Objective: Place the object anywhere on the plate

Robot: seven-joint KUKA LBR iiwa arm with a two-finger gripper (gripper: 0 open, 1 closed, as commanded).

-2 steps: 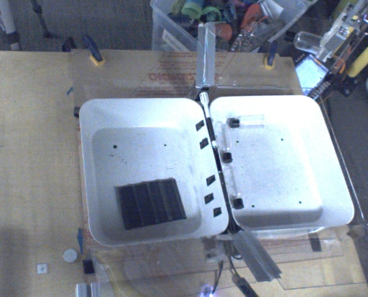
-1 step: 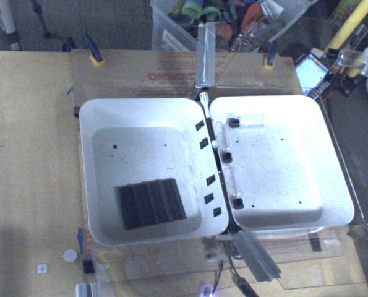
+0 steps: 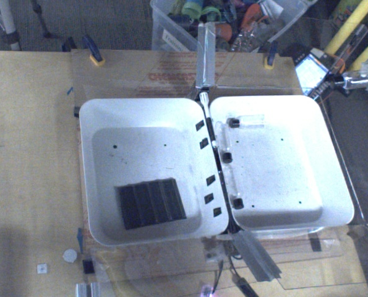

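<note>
- Plate [image 3: 151,203], dark and ribbed: noted lying flat in left bin [image 3: 92,166], near its front wall.
- Clear object [image 3: 247,122] with dark end: seen in right bin [image 3: 332,172] by far wall, well apart from plate.
- Between the two: both bin rims, plus row of black tabs [image 3: 203,143].
- Behind bins: tub [image 3: 171,26] of coloured tools.

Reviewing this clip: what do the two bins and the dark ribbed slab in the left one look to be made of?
The left bin and right bin look like moulded white plastic, smooth with a soft sheen and rounded corners. The dark slab looks like matte black rubber or plastic, with parallel ridges and no glare; which of the two is unclear.
</note>
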